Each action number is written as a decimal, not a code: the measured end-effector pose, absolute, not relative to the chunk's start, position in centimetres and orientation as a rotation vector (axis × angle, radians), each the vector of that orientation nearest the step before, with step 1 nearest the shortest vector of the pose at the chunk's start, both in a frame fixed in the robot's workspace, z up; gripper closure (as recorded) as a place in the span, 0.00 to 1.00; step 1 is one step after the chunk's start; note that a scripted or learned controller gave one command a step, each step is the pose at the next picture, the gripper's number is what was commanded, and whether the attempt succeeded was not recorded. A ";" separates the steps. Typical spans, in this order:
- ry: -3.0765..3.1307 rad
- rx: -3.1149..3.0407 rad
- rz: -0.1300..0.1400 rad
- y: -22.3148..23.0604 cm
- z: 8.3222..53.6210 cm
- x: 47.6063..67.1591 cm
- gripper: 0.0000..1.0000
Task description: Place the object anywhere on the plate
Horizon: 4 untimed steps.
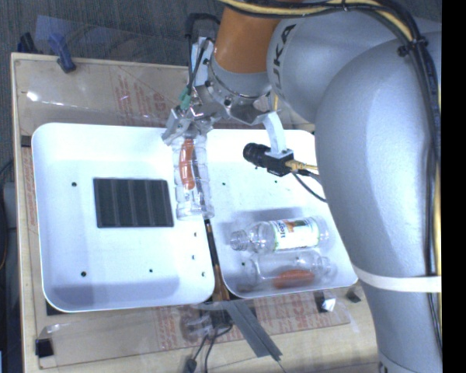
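One clear plastic bottle hangs under our gripper near the left bin's right wall, beside the dark plate; jaws pinch its top. We judge it light, slippery, crushable.

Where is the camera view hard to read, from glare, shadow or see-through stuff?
Camera view: the clear bottle under the gripper blends into the white left bin; the two bottles in the right bin blur together; soft shadow dims the left bin's lower edge.
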<state>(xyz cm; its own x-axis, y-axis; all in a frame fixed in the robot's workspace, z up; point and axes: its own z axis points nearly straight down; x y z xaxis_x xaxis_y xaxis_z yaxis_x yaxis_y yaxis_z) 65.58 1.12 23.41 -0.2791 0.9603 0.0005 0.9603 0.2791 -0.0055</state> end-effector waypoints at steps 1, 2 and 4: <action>-2.826 -1.362 0.006 4.5 20.7 63.5 1.00; -2.956 -1.053 0.005 9.1 19.2 62.4 1.00; -2.926 -1.139 0.004 6.8 21.8 64.1 1.00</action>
